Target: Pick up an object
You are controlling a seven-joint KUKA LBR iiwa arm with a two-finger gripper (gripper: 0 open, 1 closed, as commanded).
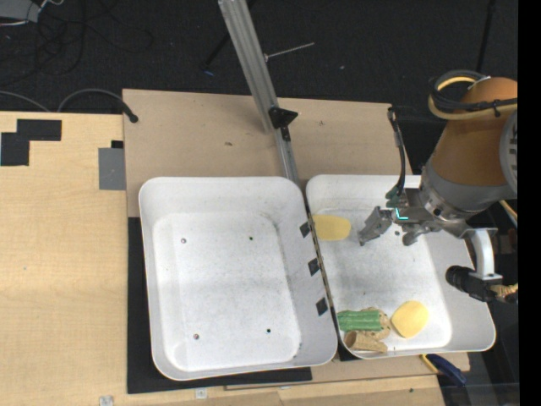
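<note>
Item: tabletop (76, 252) carrying two shallow white bins side by side.

Left bin (156, 197), centre of the frame: lying bare.

Right bin (473, 332), right of centre, is holding four things:
- a yellow piece (332, 227) at its upper left, lying against the wall between the bins;
- a green piece (361, 319) at the lower edge;
- a tan piece (368, 340) just under the green one, touching it;
- a round yellow piece (410, 319) just right of those.

End effector (390, 225): hanging over the upper middle of the right bin, fingers spread, gripping nothing. The nearest thing is the yellow piece at upper left, near but apart.

Progress, as judged: nothing is being lifted yet; choosing, closing and raising are all remaining.
</note>
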